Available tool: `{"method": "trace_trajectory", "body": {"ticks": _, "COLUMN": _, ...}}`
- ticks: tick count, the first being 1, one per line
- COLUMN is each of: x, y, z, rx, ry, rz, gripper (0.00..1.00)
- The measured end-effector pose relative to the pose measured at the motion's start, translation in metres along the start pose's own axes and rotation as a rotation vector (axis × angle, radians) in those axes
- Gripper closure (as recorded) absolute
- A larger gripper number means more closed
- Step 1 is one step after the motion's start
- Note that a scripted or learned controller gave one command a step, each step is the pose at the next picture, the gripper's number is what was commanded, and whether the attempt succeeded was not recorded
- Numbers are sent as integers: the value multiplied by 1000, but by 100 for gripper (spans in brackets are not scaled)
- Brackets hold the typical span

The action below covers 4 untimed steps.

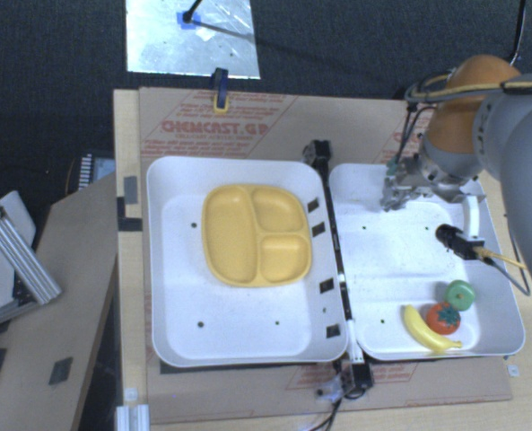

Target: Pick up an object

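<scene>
The right bin [373, 241] holds 1 banana [424, 330], 1 tomato [443, 318], 1 green fruit [460, 294]; the left bin [171, 268] holds 1 yellow plate [255, 234]; the jaws [396, 193] are unclear.

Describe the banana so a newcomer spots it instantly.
Look in the right bin, at its near corner toward the camera. The banana lies there, curved and yellow, touching an orange-red tomato-like toy with a green ball just beyond; it is the only long, yellow piece.

A robotics lab, not a home; an industrial arm [503, 106] reaches over a bench [274, 119] covered in printed cardboard, bearing two white bins [176, 330] clamped side by side; cables [519, 12] hang at the back, aluminium framing [10, 250] stands at left; dark carpet [50, 61] surrounds it; toy food [440, 317] lies in one bin.
</scene>
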State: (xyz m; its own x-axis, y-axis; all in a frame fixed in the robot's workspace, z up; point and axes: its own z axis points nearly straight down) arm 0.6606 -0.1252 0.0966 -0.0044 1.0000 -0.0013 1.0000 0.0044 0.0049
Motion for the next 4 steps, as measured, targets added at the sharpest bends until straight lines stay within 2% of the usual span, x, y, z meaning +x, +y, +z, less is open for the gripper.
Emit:
{"method": "trace_trajectory", "body": {"ticks": 3, "x": -2, "y": -5, "z": -159, "rx": -3, "ry": 0, "rz": 2, "gripper": 100}}
{"method": "trace_trajectory", "body": {"ticks": 4, "x": 58, "y": -6, "z": -164, "rx": 2, "ry": 2, "rz": -6, "gripper": 100}}
